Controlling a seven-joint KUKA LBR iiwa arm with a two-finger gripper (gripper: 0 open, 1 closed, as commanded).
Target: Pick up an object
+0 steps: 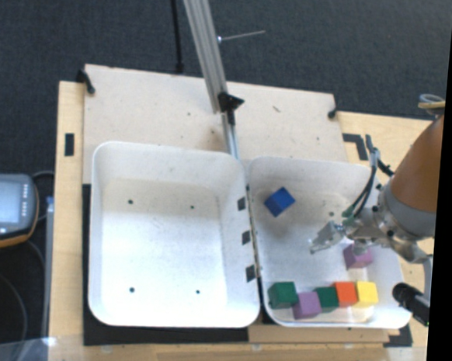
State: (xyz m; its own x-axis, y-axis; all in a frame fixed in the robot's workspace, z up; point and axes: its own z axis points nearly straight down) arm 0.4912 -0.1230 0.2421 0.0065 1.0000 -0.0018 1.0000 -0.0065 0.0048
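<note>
Centrally, the end effector (332, 237) hangs with fingers parted, holding nothing, over open floor of the right bin (304, 173); blocks (324, 297) hug the near wall.

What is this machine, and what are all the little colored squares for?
It is a robot arm, grey with an orange band, reaching in from the right. At its end is a gripper with two fingers, like a small claw. The camera hangs above the bench and looks down at a slant on two white bins. The right bin holds toy blocks: a blue block alone near the top, a purple block just by the gripper, and a row along the bottom: green, purple, green, orange, yellow. The robot's job is to pick one up. I cannot see any block between its fingers.
</note>
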